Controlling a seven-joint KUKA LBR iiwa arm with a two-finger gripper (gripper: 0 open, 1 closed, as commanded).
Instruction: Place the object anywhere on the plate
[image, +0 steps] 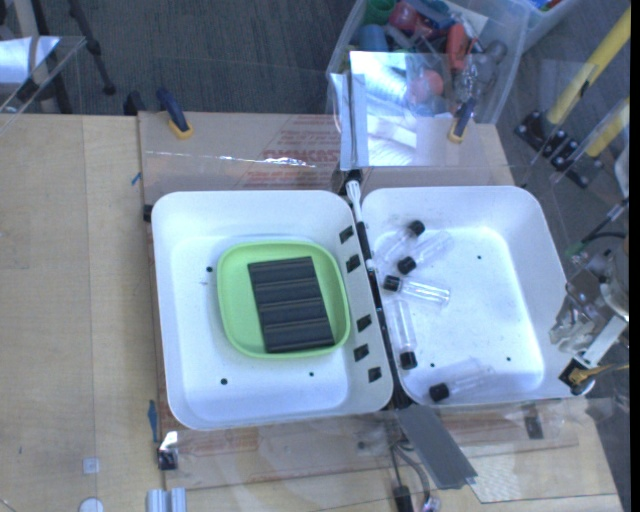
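Note:
A light green square plate (231, 300) lies in the middle of the left bin (185, 350). A dark grey ribbed block (290, 303) rests flat on the plate and covers most of its centre. Several clear vials with black caps lie scattered in the right bin (510, 300): one (428, 243) near the back, one (418, 292) at the middle left, one (459, 380) by the front rim. A pale metal assembly, apparently my gripper (588, 322), sits at the view's right edge, just outside the right bin's right rim, well away from the plate.
A black-tabbed divider (362, 290) runs between the two bins. A clear box of clutter (420, 70) stands behind the bins. A grey flat piece (435, 445) lies in front of the right bin. Wooden bench top stretches to the left.

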